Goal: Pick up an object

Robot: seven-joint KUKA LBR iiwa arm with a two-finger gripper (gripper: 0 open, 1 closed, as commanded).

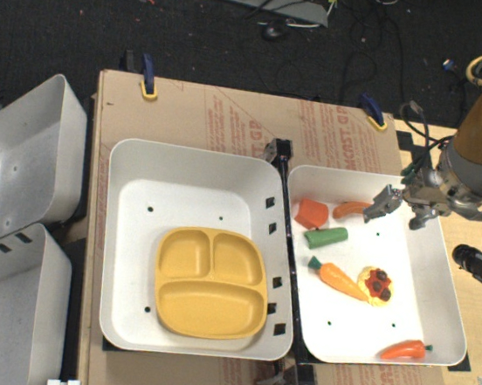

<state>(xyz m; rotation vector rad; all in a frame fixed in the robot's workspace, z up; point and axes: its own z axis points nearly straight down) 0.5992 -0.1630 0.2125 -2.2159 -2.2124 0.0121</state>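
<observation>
The right bin [444,258] holds several toy foods: an orange-red block [312,212], a green cucumber [326,236], a carrot [341,281], a yellow pizza slice with dark toppings [377,284], a small orange piece [350,210] at the back, and a red-orange pepper [403,349] near the front right. My gripper [403,211] hangs above the bin's back right part, fingers spread and open, nothing between them. It is just right of the small orange piece.
The left bin [137,182] bears a yellow divided plate [211,283]. A black divider [286,237] runs between the bins. Two spare white bins [11,201] stand off the bench at left. Cables [421,132] trail behind the arm.
</observation>
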